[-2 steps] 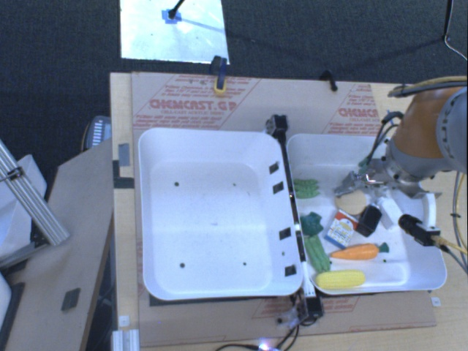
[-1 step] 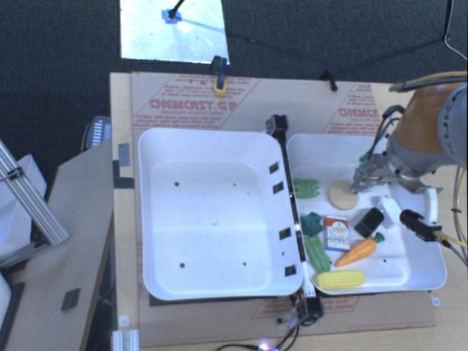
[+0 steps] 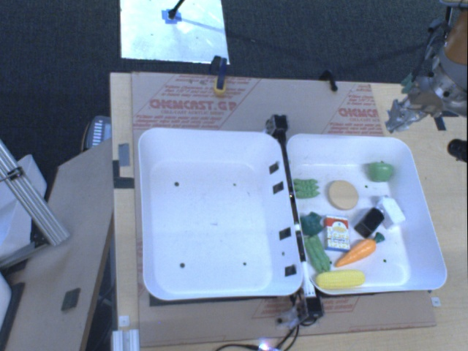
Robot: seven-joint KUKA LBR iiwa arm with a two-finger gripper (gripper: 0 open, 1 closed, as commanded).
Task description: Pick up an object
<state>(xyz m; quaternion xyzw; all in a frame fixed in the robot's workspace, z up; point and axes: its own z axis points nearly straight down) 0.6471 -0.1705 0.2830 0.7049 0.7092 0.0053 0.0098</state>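
Observation:
The right bin (image 3: 420, 196) holds several toy items. Among them are a green apple (image 3: 379, 170), a tan round disc (image 3: 342, 194), a green pea pod (image 3: 306, 189), a black block (image 3: 369, 221) and a white block (image 3: 393, 210). A red and white box (image 3: 337, 233), an orange carrot (image 3: 356, 251), a yellow corn cob (image 3: 339, 279) and a green pickle (image 3: 316, 254) lie nearer the front. My gripper (image 3: 399, 117) hangs above the bench beyond the right bin's far right corner, away from all of them, with nothing seen in it.
The left bin (image 3: 212, 210) sits beside the right one, joined by a black clamped divider (image 3: 287, 196). A cardboard sheet (image 3: 241, 101) lies under both. A metal plate (image 3: 172, 20) rests on the floor at the back; a grey rail (image 3: 25, 196) stands at far left.

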